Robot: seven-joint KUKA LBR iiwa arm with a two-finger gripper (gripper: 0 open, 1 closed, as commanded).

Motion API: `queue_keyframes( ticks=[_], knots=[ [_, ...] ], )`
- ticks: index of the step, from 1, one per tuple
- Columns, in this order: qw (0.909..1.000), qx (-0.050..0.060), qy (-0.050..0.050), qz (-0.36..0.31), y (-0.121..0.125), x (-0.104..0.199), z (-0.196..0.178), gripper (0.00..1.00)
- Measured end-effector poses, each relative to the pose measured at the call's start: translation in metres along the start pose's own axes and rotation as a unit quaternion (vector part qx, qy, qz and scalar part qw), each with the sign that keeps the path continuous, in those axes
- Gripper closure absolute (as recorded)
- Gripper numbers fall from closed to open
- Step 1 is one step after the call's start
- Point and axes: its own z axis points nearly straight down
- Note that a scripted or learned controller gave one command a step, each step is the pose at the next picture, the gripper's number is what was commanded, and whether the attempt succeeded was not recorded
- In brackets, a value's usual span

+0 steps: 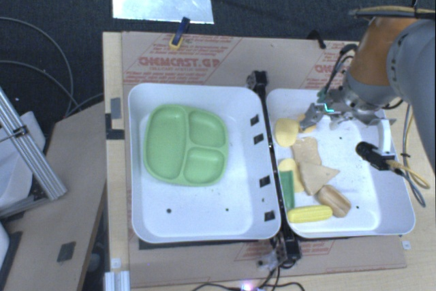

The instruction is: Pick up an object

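My gripper [315, 116] hangs over the back of the right bin [395, 215], just right of a round yellow piece [286, 131] and close to touching it. Below it lie two tan wedge-shaped pieces [310, 153], one partly over the other. Along the bin's left wall rest a pale yellow lump [287, 165] and a green stick [286, 189]. A yellow corn cob [310, 215] and a brown bread roll [334, 199] sit near the front. Nothing shows in the gripper's grasp.
The left bin [157, 215] holds a green divided plate [185, 144]. A black divider [267, 146] runs between the bins. The bins stand on a cardboard sheet [204, 54]. My arm [381, 58] comes in over the right bin's back right corner.
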Motion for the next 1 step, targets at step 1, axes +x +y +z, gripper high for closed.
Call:
queue_keyframes(
  ticks=[1],
  knots=[
    [1.0000,0.001,0.000,0.003,-0.1108,0.0201,0.0445,0.00]
  ],
)
